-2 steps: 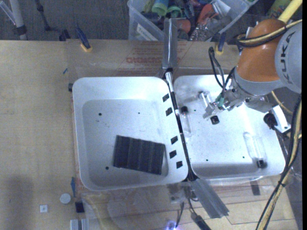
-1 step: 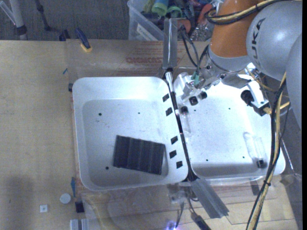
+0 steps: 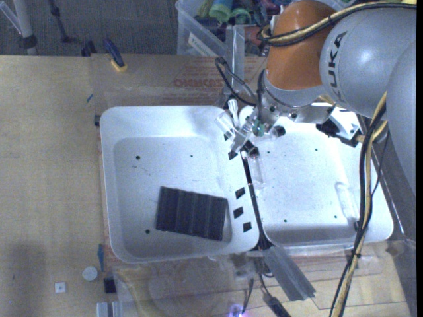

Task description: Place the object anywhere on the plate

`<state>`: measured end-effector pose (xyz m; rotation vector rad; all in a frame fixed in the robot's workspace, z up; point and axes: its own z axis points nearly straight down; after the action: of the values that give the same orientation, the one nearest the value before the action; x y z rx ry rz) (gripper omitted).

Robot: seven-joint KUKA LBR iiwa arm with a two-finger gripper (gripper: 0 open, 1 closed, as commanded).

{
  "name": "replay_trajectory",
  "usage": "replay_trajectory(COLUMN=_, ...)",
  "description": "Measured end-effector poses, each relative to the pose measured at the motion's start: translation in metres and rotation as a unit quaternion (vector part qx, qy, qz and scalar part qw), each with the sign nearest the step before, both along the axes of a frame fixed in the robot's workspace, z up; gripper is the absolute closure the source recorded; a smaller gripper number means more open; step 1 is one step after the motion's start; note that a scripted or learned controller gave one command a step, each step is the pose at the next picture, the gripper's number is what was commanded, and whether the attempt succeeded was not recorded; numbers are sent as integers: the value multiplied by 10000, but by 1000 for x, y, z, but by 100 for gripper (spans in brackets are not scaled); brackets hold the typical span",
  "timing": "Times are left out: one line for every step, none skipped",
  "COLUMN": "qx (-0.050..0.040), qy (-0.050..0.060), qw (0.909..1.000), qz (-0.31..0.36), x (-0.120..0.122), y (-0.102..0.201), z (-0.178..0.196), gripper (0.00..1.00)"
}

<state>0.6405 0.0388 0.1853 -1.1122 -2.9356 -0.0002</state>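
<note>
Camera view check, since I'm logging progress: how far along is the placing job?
Nothing looks done: the dark ribbed rectangular block lies flat in the left white bin. In hand: the gripper hangs above the seam between bins, apart from the block. Left: grasping and placing it.

Arm [image 3: 370, 51] cut off at right edge; clutter tub [image 3: 264, 5] cropped at top.

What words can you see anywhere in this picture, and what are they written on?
"KUKA" - dark letters on the grey robot arm; the view shows them sideways and partly cut off.
Red print on the cardboard sheet behind the bins: too blurred to read.
White label on the clear tub of toys: too small to read.
</note>
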Motion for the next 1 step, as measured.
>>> replay_trajectory(qx=-4, qy=-25, qw=9845, qz=-1752, x=19, y=79, z=-14, gripper=100)
